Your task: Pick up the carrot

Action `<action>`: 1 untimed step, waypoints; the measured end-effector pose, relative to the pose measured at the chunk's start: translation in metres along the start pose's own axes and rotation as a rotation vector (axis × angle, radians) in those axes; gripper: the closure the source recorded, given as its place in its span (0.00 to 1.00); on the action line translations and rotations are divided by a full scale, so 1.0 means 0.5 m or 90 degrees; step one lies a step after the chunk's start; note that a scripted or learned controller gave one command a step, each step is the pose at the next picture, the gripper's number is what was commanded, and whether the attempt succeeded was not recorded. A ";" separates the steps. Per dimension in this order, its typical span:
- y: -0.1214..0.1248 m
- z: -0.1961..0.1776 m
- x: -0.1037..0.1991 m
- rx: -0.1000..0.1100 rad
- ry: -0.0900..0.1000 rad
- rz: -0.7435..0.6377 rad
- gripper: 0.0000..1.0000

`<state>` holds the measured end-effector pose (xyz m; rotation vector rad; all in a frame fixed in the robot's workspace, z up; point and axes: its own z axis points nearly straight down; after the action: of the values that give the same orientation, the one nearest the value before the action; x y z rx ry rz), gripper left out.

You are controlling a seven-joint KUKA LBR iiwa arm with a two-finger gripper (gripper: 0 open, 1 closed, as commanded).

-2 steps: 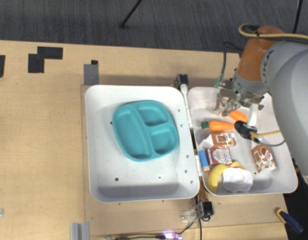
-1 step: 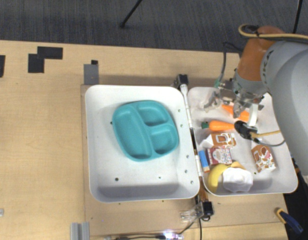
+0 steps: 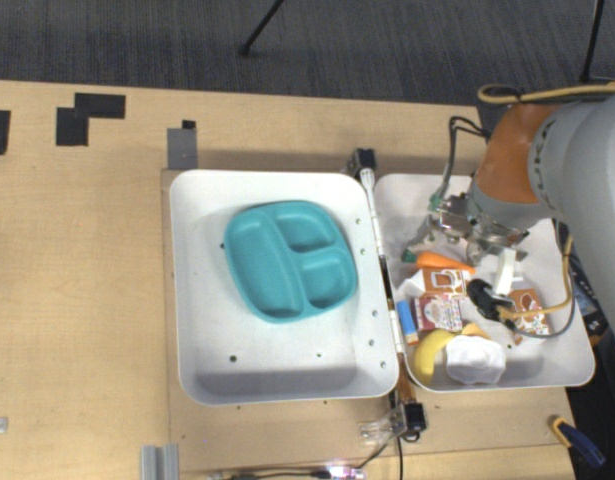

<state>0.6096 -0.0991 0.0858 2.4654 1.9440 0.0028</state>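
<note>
Camera view from above: the carrot (image 3: 444,262) lies in the right bin (image 3: 572,368), left of the bin's middle, its orange length running roughly across the bin. My end effector (image 3: 467,230) shows just beyond it, close by. I cannot tell whether it is apart or together, nor whether it touches the carrot. On the carrot's near side lies a small printed carton (image 3: 443,313), then a banana (image 3: 430,349) and a white crumpled thing (image 3: 475,361) by the bin's near wall. A brown packet (image 3: 528,316) lies to the right. The left bin (image 3: 202,353) holds a teal divided plate (image 3: 287,260). Both bins rest on the table (image 3: 77,268).
</note>
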 end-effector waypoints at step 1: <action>-0.081 -0.002 0.006 -0.001 0.001 0.096 0.00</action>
<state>0.5710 -0.0868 0.0865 2.6055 1.7525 0.0070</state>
